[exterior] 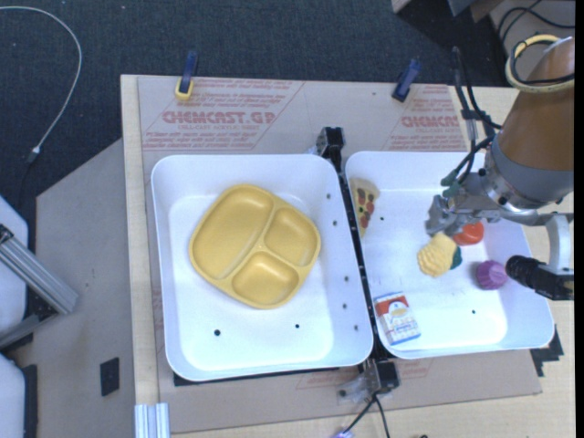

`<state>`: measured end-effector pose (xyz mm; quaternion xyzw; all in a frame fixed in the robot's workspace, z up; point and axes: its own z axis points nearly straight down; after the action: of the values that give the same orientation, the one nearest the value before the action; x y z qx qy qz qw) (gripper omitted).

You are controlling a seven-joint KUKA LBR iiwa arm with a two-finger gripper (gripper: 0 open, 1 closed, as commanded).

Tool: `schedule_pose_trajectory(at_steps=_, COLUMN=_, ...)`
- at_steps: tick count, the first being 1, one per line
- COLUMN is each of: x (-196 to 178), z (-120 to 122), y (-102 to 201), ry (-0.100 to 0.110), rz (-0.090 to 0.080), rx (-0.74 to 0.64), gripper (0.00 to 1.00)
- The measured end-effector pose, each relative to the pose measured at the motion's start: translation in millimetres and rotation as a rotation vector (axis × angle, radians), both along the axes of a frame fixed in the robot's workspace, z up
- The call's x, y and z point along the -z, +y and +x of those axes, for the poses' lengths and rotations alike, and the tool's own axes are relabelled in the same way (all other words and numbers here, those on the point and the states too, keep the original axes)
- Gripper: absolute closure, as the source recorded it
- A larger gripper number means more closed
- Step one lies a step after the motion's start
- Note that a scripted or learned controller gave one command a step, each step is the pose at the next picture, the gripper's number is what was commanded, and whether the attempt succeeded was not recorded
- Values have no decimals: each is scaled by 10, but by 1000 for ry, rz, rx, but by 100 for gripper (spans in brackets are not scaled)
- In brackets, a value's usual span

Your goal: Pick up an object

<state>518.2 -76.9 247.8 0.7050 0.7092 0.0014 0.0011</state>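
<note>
Seen from above at a slant: surface point(274, 108) of brown board printed with red lettering, clipped at its far edge. Two shallow white bins side by side on it, left bin point(173, 190) and right bin point(401, 176), walls touching along a black seam. Grey arm point(538, 126) with orange band reaching in from the right, over the right bin's far right part. In the left bin, a yellow divided plate point(255, 245) with three compartments, lying flat near the middle. In the right bin: small red-and-white carton point(397, 318) at the near left corner, leaning on the wall; yellowish wrapper point(365, 204) against the left wall farther back; yellow toy corn point(437, 256) near the middle; purple toy point(491, 275) just right of it, near the right wall; orange-red toy point(469, 234) just behind the corn, partly hidden by the wrist. Claw point(447, 219) pointing down, right above the corn and beside the orange-red toy; cannot tell how far open, nor whether anything sits between its tips.
</note>
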Motion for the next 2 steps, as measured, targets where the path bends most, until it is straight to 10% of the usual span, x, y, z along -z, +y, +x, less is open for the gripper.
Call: schedule_pose_trajectory(at_steps=2, x=74, z=121, y=1064, ry=1, rz=0, rx=0, gripper=100)
